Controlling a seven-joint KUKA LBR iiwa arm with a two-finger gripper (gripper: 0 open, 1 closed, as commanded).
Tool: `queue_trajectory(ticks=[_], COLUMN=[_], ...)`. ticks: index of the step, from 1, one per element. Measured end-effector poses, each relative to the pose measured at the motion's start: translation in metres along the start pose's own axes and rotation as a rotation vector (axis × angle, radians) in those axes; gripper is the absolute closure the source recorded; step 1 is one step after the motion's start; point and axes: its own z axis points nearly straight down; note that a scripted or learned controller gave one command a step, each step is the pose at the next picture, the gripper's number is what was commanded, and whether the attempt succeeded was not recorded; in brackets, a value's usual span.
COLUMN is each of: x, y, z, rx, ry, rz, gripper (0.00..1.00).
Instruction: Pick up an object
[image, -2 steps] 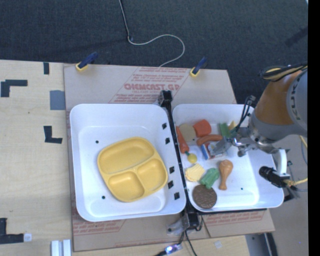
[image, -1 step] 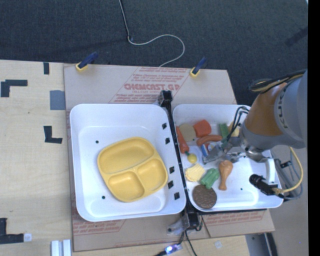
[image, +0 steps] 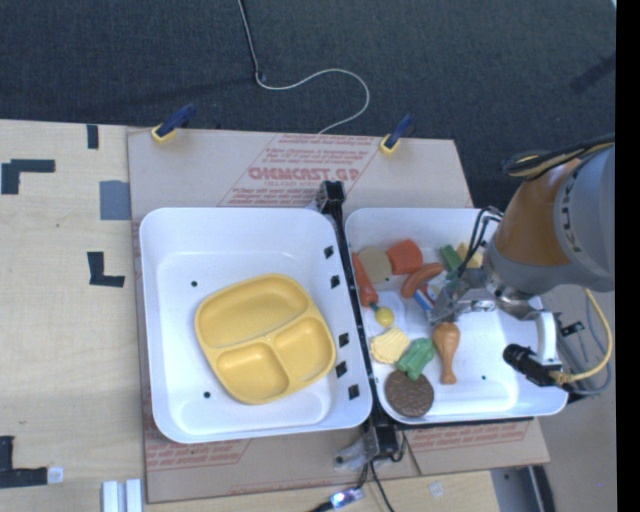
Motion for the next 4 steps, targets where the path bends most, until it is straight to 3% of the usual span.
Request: queue_trajectory(ticks=[3, 4], x=[-0.001, 0.051], y=[-0.011, -0.003], z=[-0.131, -0.14], rx=[-0.003, 0.0], ry=[0.001, 0.003], rz=[0.0, -0.006], gripper=[1.0, 1.0])
